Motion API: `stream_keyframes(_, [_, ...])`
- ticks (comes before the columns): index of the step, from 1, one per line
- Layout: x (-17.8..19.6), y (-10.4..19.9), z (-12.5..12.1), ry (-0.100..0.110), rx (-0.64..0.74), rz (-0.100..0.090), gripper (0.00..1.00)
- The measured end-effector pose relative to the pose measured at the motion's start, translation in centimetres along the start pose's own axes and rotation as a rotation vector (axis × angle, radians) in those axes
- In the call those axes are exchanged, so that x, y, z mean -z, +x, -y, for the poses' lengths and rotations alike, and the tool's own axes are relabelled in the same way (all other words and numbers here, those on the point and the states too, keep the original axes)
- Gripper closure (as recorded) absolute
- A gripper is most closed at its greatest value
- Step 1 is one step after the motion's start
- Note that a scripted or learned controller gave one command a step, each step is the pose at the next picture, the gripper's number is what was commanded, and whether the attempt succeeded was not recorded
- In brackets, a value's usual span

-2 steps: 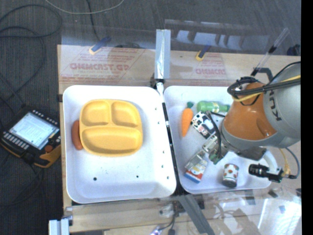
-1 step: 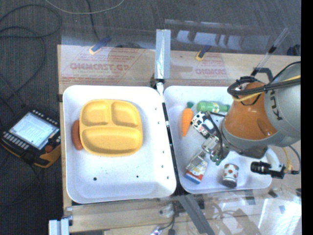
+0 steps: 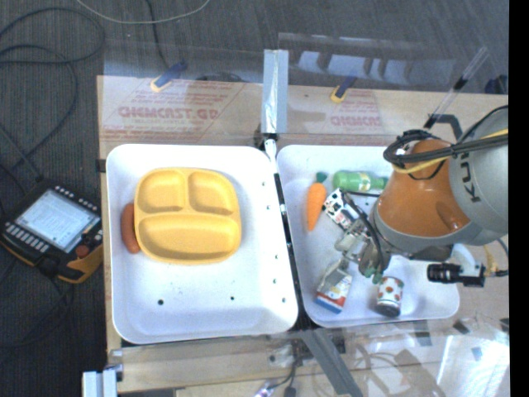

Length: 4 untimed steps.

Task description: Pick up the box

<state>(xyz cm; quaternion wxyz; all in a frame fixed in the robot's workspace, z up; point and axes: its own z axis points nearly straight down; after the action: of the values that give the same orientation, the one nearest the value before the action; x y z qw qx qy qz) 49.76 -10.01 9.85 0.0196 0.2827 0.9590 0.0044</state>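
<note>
The box (image 3: pixel 333 290) is a small carton with a blue and red end. It lies tilted near the front edge of the right bin (image 3: pixel 430 313). My gripper (image 3: pixel 357 248) hangs just above and to the right of the box's upper end, close to it. I cannot make out whether it touches the box. The grey arm with its orange band (image 3: pixel 421 205) reaches in from the right and covers the middle of the right bin.
In the right bin, a carrot (image 3: pixel 314 205), a green bottle (image 3: pixel 359 180) and a small black-and-white object (image 3: pixel 339 206) lie behind the gripper, and a small can (image 3: pixel 388 296) stands right of the box. The left bin (image 3: pixel 157 304) holds a yellow divided plate (image 3: pixel 188 215).
</note>
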Motion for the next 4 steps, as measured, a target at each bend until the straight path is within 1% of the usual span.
stream_keyframes(1, [-0.2,0.4,0.7,0.013,-0.349,-0.018,0.0])
stream_keyframes(2, [-0.1,0.1,0.4,0.006,-0.177,-0.008,0.0])
stream_keyframes(3, [1.1,-0.1,0.0,0.001,-0.175,-0.001,1.0])
stream_keyframes(4, [0.7,0.2,0.2,0.006,-0.175,-0.011,0.0])
